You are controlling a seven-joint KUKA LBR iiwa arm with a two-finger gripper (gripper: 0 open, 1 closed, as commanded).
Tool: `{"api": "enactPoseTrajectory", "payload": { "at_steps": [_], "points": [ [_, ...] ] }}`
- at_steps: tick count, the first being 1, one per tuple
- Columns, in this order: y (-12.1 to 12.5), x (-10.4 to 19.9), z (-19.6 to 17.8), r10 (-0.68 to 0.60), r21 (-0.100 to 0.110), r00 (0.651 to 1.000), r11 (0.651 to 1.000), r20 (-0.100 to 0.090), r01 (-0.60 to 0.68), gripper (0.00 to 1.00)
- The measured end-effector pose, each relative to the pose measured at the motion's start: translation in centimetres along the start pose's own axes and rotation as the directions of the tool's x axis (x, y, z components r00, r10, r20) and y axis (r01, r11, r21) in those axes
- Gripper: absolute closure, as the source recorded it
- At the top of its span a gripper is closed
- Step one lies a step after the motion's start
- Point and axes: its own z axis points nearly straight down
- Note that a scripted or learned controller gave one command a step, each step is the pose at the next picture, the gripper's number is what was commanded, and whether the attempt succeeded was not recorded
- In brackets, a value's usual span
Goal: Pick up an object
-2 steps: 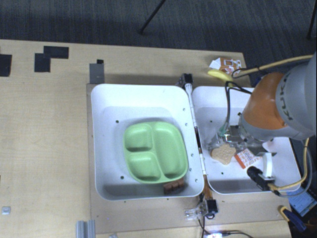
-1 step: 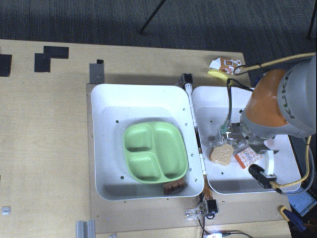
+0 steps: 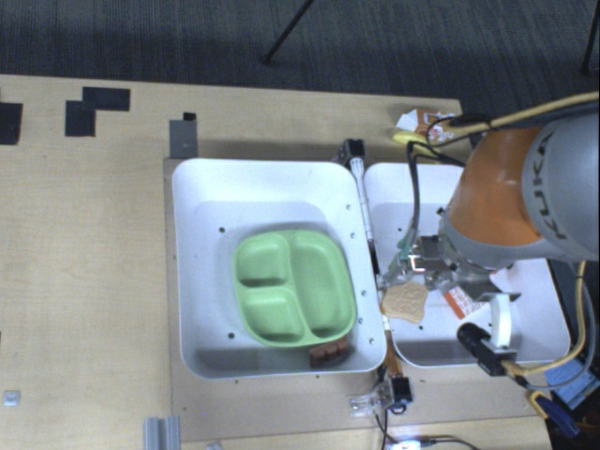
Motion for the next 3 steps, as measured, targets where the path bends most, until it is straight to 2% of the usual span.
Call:
{"api": "enactPoseTrajectory", "payload": {
  "at_steps": [1, 2, 3],
  "points": [
    [9.3, 1.1, 0.0, -0.001, 0.0, 1.0, 1.0, 0.001, 0.001, 1.0],
    [3.2, 2.6, -2.2, 0.002, 0.002, 1.0, 1.0, 0.001, -0.002, 1.0],
    [3.4, 2.7, -3.3, -0.004, 0.0, 1.0, 1.0, 0.0, 0.004, 1.0]
  ]
}}
